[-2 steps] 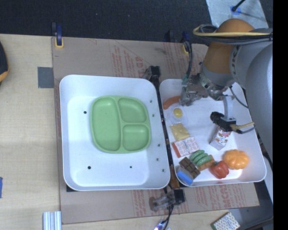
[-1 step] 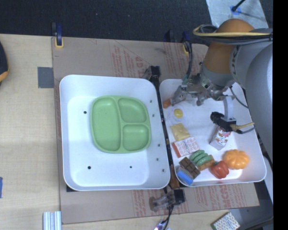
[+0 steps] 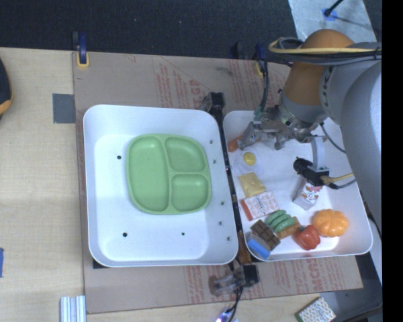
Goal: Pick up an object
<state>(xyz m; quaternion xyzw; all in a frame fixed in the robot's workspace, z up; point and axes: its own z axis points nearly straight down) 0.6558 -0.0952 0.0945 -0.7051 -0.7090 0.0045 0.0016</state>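
Note:
My gripper (image 3: 266, 137) hangs low over the far end of the right bin (image 3: 360, 247). A small orange-red piece (image 3: 233, 143) lies just left of it, against the bin's left wall. A small yellow round thing (image 3: 249, 158) sits just below the gripper. Nearer the front lie a yellow block (image 3: 252, 184), a pink-and-white packet (image 3: 260, 204), a green pod (image 3: 279, 220), a brown bar (image 3: 264, 233), a blue piece (image 3: 258, 249), a red pepper (image 3: 308, 237), an orange pumpkin (image 3: 330, 222) and a small white carton (image 3: 309, 194). Nothing shows in the gripper's grasp.
The left bin (image 3: 101, 180) holds a green divided plate (image 3: 168, 174). Black clamps (image 3: 216, 101) sit where the two bins meet at the far side, and another clamp (image 3: 236, 279) at the near side. The grey arm (image 3: 356, 113) fills the right side.

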